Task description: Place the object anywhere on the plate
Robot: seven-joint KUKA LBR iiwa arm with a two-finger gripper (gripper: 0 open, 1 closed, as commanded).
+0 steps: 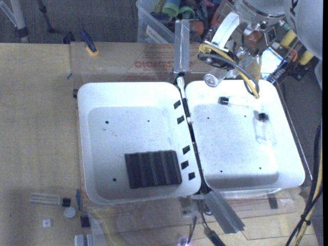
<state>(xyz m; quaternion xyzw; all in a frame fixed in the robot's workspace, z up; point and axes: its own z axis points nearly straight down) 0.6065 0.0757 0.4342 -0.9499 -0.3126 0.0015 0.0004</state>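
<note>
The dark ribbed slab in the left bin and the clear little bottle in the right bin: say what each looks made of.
The dark ribbed rectangular slab looks like matte rubber or plastic: charcoal, no shine, with parallel grooves. The small clear bottle with a black cap looks like transparent plastic or glass, since the white right bin shows through its body. Which of the two is uncertain.

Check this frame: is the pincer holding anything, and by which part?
It cannot be told. The pincer hangs over the right bin's back edge amid cables, with no object seen in it.
</note>
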